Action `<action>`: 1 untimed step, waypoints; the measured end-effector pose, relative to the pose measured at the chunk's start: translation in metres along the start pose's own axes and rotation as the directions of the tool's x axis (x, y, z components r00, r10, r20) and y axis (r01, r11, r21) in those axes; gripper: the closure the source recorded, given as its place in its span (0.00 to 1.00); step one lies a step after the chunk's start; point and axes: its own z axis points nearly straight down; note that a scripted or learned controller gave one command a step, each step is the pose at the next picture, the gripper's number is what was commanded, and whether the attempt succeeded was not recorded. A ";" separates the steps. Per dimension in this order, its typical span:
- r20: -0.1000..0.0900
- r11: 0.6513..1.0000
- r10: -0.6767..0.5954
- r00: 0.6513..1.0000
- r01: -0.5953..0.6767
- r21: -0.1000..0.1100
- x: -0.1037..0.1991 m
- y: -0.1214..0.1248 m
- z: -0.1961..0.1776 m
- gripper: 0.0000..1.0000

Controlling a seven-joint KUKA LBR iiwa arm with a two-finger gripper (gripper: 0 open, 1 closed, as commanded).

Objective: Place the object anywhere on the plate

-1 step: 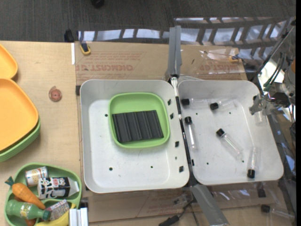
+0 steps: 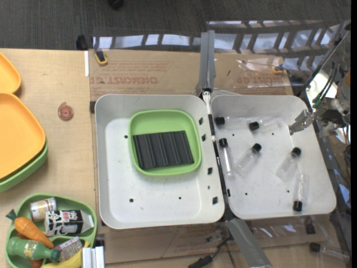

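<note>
1. The square green plastic plate [image 2: 164,119] lies in the left white bin [image 2: 111,194], toward its far edge, with a dark grey ribbed rectangular mat [image 2: 165,149] on it.
2. The right white bin [image 2: 321,200] holds several clear plastic vials with black caps [image 2: 248,156], scattered well apart: some near the far edge, one by the left wall, one at the near right corner.
3. The grey two-finger gripper [image 2: 298,123] is at the right bin's far right edge, above the rim; its state cannot be told and no vial shows in it.
4. On the wooden bench to the left lie stacked orange plates [image 2: 19,133] and a green bowl of toy food [image 2: 47,230].
</note>
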 end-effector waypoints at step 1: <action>-0.001 0.989 0.150 0.989 -0.150 0.001 0.017 -0.041 -0.046 0.00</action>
